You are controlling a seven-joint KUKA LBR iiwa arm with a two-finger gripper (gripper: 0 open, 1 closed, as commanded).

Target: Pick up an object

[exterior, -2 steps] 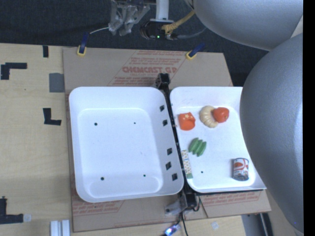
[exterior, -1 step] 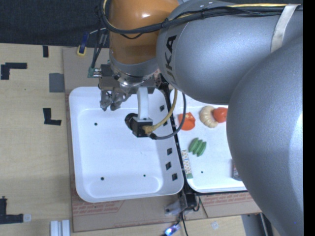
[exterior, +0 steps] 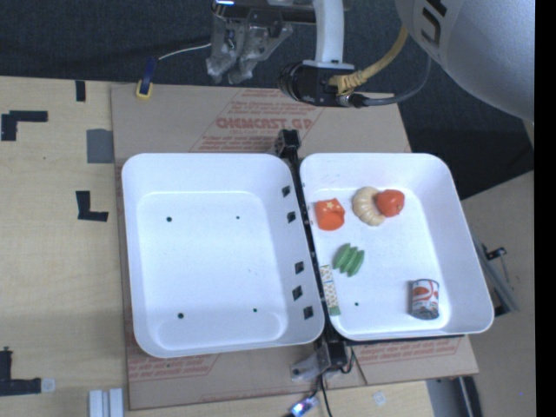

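Note:
My gripper (exterior: pixel 233 62) hangs high at the top of the camera view, above the cardboard behind the left bin (exterior: pixel 139 176), well away from every object. Nothing shows between its fingers (exterior: pixel 219 62). The right bin (exterior: pixel 452 189) holds an orange-red piece (exterior: pixel 328 215) near its left wall, a cream ridged item (exterior: pixel 367 206) touching a red tomato-like piece (exterior: pixel 390 201), a green pod (exterior: pixel 349 260) at the middle, and a small red-labelled can (exterior: pixel 424 299) lying near the front right corner.
A black hinged divider (exterior: pixel 300 233) runs between the two bins. A narrow printed strip (exterior: pixel 328 288) lies along the right bin's left wall. The bins rest on a cardboard sheet (exterior: pixel 174 120). The large grey arm body (exterior: pixel 486 24) fills the upper right.

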